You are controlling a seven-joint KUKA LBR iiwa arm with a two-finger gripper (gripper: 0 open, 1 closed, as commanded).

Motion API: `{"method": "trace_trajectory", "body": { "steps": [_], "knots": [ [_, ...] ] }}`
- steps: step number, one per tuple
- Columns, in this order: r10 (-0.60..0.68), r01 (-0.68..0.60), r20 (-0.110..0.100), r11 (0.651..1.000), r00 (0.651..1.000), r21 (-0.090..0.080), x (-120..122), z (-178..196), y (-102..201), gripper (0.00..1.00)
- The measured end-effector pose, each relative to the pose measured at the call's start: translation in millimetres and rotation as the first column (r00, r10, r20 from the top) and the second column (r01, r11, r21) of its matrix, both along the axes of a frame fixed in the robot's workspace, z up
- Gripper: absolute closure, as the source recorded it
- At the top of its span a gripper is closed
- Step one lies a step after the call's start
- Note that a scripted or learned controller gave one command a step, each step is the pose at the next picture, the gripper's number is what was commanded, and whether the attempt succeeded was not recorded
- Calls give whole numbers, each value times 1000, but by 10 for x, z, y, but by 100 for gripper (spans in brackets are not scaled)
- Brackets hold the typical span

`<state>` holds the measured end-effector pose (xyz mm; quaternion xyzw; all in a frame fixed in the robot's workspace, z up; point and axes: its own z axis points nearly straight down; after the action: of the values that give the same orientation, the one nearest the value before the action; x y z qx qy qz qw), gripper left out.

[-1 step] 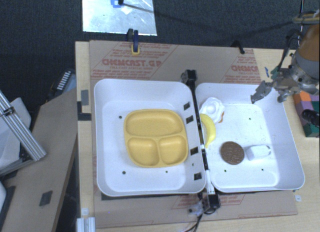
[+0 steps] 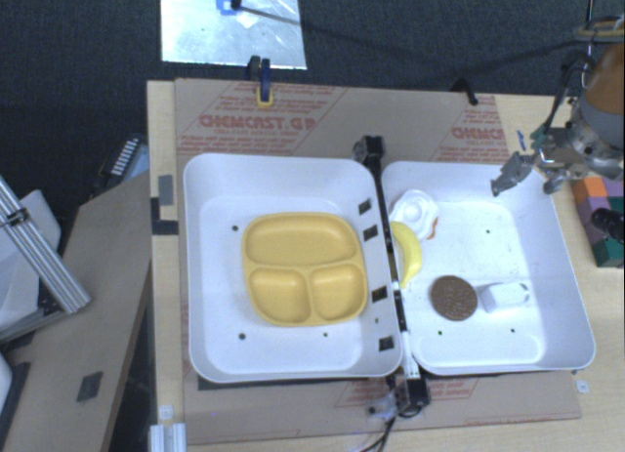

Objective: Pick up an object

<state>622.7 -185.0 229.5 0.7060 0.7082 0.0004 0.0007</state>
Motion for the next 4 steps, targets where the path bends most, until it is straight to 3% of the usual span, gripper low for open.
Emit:
{"method": "trace_trajectory", "body": {
  "steps": [3, 4],
  "knots": [
    [2, -2, -1, 1000, 1000, 0, 57, -1377, 133, 0],
    [3, -3, 3, 1000, 1000, -1, 69, -1246, 129, 100]
  ]
}}
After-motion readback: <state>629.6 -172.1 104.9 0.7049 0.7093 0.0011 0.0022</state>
